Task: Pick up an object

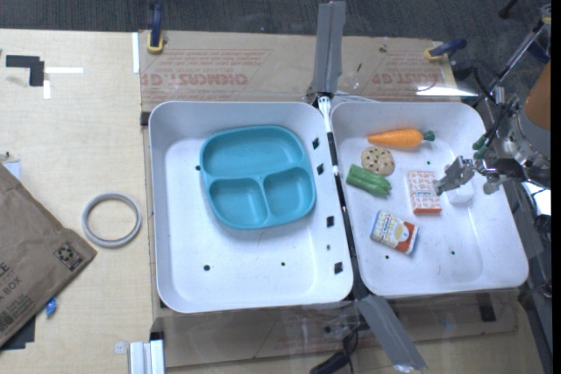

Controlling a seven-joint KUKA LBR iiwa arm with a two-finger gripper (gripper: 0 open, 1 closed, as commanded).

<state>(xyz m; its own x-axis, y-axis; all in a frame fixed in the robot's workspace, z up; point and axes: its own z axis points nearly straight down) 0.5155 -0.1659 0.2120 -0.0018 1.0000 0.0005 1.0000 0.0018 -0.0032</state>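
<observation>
The right bin [491, 263] holds several toy foods: an orange carrot [399, 137], a brown cookie [377, 158], a green pea pod [368, 180], a red and white box [424, 191] and a small white carton with an orange picture [394, 231]. My gripper [463, 176] hangs over the right half of this bin, just right of the red and white box and apart from it. Nothing shows in its grasp.
The left bin [175, 267] holds a blue three-compartment plate [259, 175]. A grey tape ring [111, 217] and a brown cardboard box [35, 263] lie on the bench to the left. Clamps sit at the back edge.
</observation>
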